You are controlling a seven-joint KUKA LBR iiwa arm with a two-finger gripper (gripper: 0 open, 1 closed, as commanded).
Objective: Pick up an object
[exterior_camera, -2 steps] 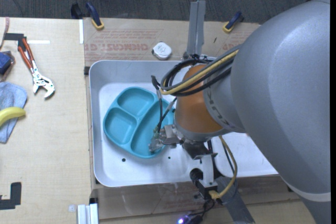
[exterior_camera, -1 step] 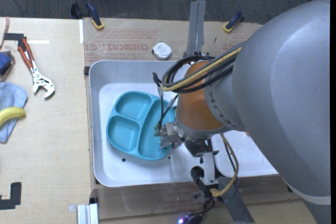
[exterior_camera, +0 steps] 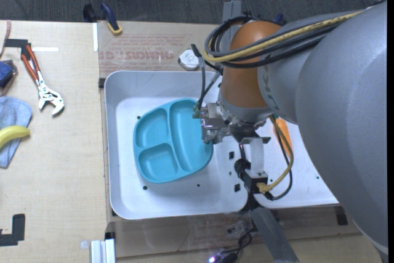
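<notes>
A light blue divided plate (exterior_camera: 167, 143) lies tilted in the left white bin (exterior_camera: 123, 194), filling most of its middle. My gripper (exterior_camera: 209, 126) hangs at the plate's right rim, under the orange wrist band and a bundle of cables. The view does not show whether it touches the plate. A slim orange object (exterior_camera: 282, 134) shows partly in the right bin (exterior_camera: 308, 188), behind the arm.
The grey arm covers most of the right bin. On the bench to the left lie red-handled pliers (exterior_camera: 38, 79), a blue cloth (exterior_camera: 12, 117) and a banana (exterior_camera: 13, 134). A blue and yellow clamp (exterior_camera: 109, 18) sits at the bench's far edge.
</notes>
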